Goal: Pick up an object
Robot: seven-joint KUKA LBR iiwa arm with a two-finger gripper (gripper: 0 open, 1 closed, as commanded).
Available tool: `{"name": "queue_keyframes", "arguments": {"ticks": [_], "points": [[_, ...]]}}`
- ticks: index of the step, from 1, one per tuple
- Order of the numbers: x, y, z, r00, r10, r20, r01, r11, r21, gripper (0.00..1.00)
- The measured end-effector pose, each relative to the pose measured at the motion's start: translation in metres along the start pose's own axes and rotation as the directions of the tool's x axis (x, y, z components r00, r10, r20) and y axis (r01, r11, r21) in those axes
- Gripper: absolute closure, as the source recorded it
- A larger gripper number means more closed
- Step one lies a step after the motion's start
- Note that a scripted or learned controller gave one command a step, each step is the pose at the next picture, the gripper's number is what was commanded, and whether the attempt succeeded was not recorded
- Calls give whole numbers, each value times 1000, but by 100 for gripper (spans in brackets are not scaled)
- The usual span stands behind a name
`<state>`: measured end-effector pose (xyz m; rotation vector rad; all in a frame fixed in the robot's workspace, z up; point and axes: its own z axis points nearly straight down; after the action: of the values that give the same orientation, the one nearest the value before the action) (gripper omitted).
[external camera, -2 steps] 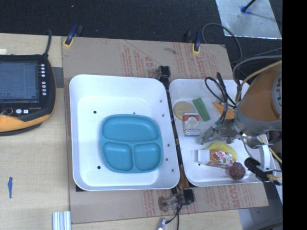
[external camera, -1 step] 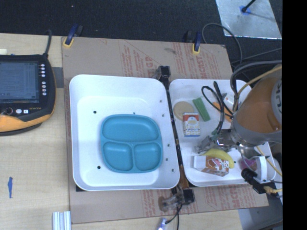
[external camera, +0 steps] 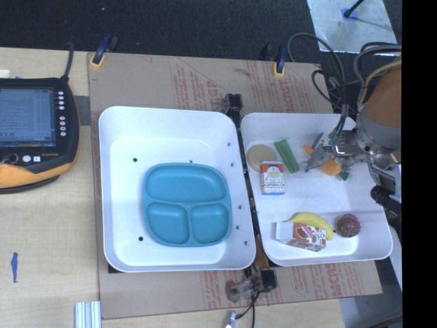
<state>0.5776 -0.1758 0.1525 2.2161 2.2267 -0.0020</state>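
Metal claw [external camera: 326,154] over a small, rounded orange object [external camera: 330,167].

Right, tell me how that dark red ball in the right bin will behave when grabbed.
The dark red ball looks round, so it would probably roll if nudged, perhaps toward the banana beside it. Its curved sides may slip out of a loose pinch. It seems small, so likely light.
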Motion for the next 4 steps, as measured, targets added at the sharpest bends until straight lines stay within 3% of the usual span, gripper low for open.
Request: {"name": "queue_keyframes", "arguments": {"ticks": [1,2,3,4], "points": [[2,68,47,1000,5,-1,-5,1000,13,0],[-4,67,34,1000,3,11,-3,1000,16,100],[9,8,5,1000,1,0,-1,1000,2,100],[9,8,5,1000,1,0,-1,1000,3,0]]}}
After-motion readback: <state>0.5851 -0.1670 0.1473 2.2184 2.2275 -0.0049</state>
